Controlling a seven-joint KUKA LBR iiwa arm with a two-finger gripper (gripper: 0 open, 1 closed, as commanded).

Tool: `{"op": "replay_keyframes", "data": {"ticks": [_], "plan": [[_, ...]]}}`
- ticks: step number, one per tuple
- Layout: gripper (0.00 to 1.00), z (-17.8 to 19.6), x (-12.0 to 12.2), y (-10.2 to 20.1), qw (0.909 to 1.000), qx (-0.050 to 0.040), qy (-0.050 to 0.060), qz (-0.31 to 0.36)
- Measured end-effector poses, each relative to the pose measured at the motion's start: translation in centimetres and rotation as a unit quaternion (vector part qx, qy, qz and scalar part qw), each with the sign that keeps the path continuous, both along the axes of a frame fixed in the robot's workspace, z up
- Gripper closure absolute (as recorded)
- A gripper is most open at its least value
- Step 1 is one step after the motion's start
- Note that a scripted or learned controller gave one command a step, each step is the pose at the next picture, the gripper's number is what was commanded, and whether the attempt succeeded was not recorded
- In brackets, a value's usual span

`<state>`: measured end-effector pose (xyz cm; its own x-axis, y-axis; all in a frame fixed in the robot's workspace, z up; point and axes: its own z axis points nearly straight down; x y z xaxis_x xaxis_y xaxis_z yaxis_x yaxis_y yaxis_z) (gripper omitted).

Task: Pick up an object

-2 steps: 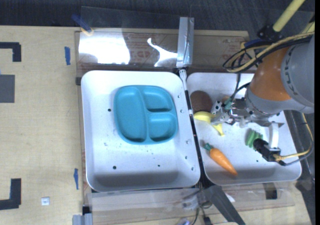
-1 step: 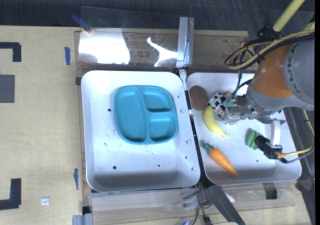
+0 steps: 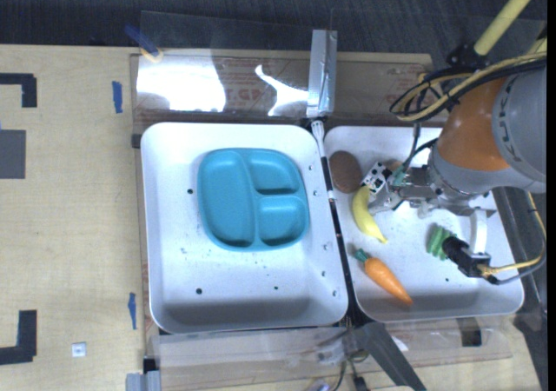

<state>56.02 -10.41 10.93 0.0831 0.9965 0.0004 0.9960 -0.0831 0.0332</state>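
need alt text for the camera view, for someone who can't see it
A grey and orange robot arm reaches over the right white bin, which holds a banana, a carrot and a brown object. The left bin holds a blue divided plate.

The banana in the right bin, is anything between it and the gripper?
Nothing visible lies between them. The gripper hangs just right of the banana, over bare bin floor. A brown object sits just above the banana, and the carrot lies below, both off that path.
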Motion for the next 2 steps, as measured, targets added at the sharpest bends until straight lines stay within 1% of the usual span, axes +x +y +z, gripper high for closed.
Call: {"op": "replay_keyframes", "data": {"ticks": [1,2], "plan": [[0.0,8.0,10.6,1.7,0.9995,-0.0001,0.013,0.029],[0.0,-2.0,5.0,-0.8,0.9991,0.0004,0.016,0.04]]}}
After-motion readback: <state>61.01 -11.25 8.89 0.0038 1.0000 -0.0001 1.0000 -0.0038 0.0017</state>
